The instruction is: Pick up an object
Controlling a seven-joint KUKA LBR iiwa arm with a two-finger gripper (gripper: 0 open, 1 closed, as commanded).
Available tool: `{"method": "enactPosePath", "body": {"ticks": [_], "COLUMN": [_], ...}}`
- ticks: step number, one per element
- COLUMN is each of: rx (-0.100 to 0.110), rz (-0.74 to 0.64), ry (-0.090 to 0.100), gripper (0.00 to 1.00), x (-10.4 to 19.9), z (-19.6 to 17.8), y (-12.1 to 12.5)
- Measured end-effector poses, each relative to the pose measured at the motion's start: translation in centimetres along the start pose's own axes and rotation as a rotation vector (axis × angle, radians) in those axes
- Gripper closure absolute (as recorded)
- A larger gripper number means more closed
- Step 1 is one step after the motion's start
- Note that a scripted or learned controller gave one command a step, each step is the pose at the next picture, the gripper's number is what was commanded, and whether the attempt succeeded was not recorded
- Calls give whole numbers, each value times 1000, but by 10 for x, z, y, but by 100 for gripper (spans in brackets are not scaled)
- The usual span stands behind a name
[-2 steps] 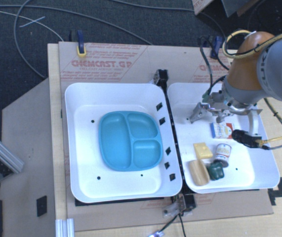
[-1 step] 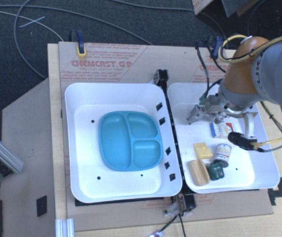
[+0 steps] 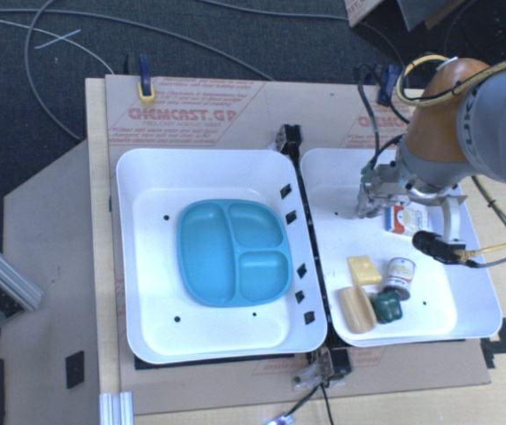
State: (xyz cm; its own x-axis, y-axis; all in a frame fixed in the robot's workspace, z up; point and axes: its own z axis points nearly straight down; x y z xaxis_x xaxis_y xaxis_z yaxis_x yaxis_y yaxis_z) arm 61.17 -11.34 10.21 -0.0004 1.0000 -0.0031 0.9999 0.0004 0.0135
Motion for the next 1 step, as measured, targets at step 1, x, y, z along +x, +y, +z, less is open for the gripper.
{"method": "enactPosePath", "body": {"ticks": [1], "rx": [7], "rz": [-1], "ry": [2], "gripper": [100], "x": [1], "z": [-53], "y": [13]}}
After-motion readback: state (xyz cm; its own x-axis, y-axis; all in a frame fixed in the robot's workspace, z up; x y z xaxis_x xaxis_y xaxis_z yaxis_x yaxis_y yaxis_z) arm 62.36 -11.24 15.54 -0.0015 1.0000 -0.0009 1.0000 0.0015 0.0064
